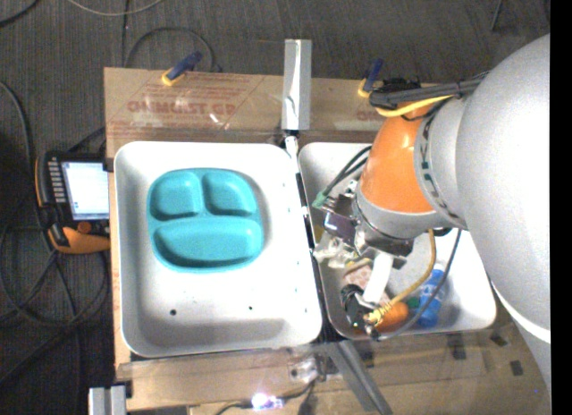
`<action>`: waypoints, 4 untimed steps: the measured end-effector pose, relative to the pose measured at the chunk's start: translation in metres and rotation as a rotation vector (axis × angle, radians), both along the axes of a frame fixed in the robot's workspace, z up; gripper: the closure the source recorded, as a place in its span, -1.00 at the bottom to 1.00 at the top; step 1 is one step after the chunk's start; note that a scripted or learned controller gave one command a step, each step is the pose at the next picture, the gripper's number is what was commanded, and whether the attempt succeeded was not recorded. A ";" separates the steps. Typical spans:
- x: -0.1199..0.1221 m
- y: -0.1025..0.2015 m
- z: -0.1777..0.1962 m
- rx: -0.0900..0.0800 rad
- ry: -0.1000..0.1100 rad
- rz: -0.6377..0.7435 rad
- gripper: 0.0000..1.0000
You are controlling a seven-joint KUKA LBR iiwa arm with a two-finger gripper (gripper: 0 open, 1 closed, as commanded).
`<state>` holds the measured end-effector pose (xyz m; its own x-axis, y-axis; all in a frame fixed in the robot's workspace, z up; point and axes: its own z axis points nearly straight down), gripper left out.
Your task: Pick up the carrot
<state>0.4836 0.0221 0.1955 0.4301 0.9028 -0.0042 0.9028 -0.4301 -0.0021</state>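
The carrot (391, 315) is a small orange piece lying near the front wall of the right bin (474, 313). The grey arm with its orange band reaches over that bin from the right and covers most of it. Below the wrist, my gripper (356, 261) hangs low over the left half of the bin, a little behind and to the left of the carrot. No part of the carrot shows between its fingers.
A blue object (431, 299) lies just right of the carrot. A pinkish item (358, 273) and pale clutter sit under the gripper. The left bin (134, 315) holds a teal divided plate (207, 218). A thin wall separates the two bins.
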 end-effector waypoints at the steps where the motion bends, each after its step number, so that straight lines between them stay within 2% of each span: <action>1: 0.000 0.000 0.000 0.000 0.000 0.000 -1.00; 2: 0.000 0.000 0.008 -0.002 0.004 0.001 1.00; 3: -0.002 0.046 -0.014 -0.002 0.003 -0.365 1.00; 4: 0.000 0.058 0.026 -0.004 -0.003 -0.704 1.00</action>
<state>0.4836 0.0797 0.2211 0.9122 0.4098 -0.0052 0.4098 -0.9122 0.0029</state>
